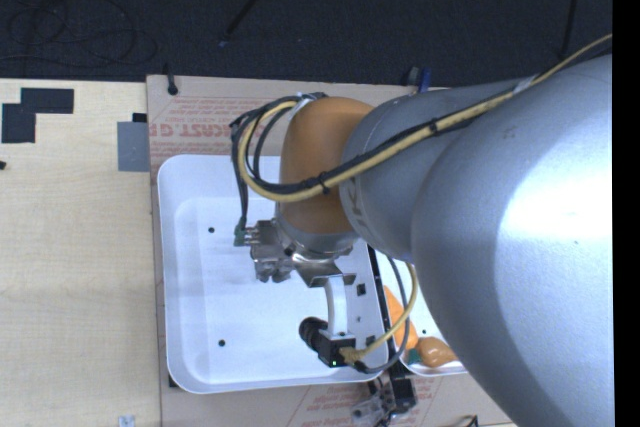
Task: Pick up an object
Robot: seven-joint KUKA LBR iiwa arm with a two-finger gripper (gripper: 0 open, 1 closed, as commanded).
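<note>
Tool hangs over the white bin at frame centre, beneath the wrist; whether it is spread or pressed together cannot be told. Orange object lies lower right of it, partly hidden by the arm.

The counter was a pale, wood-grained top, bare over most of its left side. Near its far edge lay a flat black stepped patch and, to the right of that, a grey rectangle. Just beside the rectangle lay a brown cardboard sheet with red printing. A shallow white bin rested on the cardboard, close to the sheet's left edge, with strips of cardboard showing past its far and near rims. A small dark thing sat at the sheet's far left corner; I couldn't tell what it was.
</note>
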